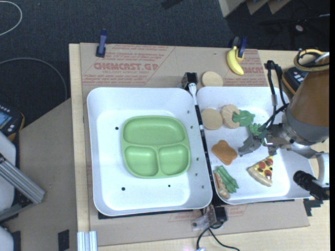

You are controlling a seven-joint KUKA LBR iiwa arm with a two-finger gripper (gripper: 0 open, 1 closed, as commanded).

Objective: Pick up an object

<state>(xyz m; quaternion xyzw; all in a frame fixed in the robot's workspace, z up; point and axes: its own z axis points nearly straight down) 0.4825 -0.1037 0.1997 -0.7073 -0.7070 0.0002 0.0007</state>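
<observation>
Nearest the camera, at the front edge of the table (141,229), a cable connector and clamp are seen, just ahead of the two white bins. In the right bin (246,94), the green bean-like toy (226,180) is found at the front left corner, with the pizza slice (261,171) a bit to its right. Just behind those, the brown toast piece (224,152) is laid flat. The pincer (250,145) is seen low over the middle of that bin, just right of the toast and near the pizza; whether it's open or closed can't really be told from this angle, and nothing is clearly seen between its fingers. The arm (309,109) is reached in from the right. Further back, a green leafy toy (243,118) is set against two round tan cookies (220,117). In the left bin (104,140), a green divided plate (155,146) is sat in the middle. Farthest back on the table, a round tan disc (212,79) and a banana (235,61) are found, with blue clamps along the cardboard edge.
</observation>
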